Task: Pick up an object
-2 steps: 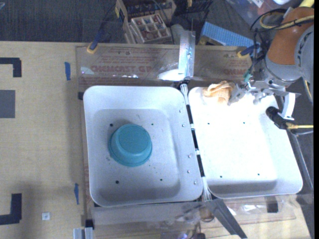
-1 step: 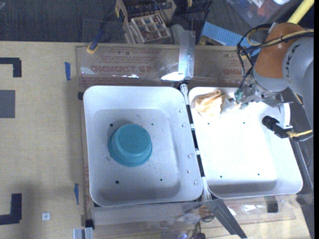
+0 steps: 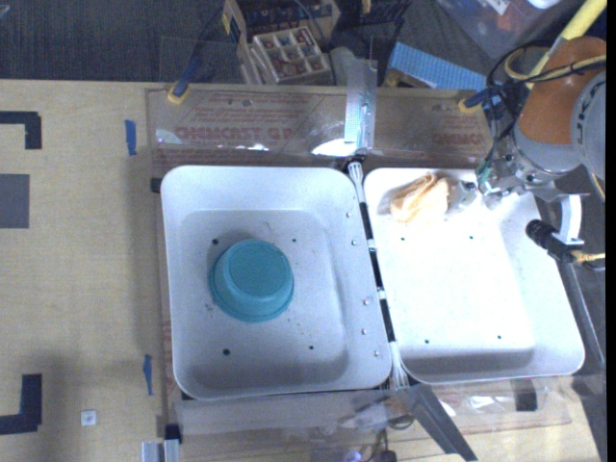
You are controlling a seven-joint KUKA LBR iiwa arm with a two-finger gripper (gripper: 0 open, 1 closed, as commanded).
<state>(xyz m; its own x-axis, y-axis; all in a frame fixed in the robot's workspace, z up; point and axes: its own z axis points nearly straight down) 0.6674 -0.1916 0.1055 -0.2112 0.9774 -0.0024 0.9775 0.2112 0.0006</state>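
A teal bowl (image 3: 252, 279) sits upside down in the middle of the left bin (image 3: 192, 200). A tan and orange object (image 3: 420, 196), soft-looking like a bread roll, lies in the far left corner of the right bin (image 3: 481, 335). The arm (image 3: 558, 114) reaches in from the upper right, orange band above the wrist. My gripper (image 3: 489, 183) is low at the far edge of the right bin, a little to the right of the tan object, with a small gap between them. Nothing visibly sits in it.
Clear plastic sheeting (image 3: 260, 123) runs along the far side of both bins. Boxes and cables (image 3: 289, 37) clutter the floor beyond. A black bracket (image 3: 553, 239) sticks out at the right bin's right rim. The wooden bench (image 3: 67, 287) spreads to the left.
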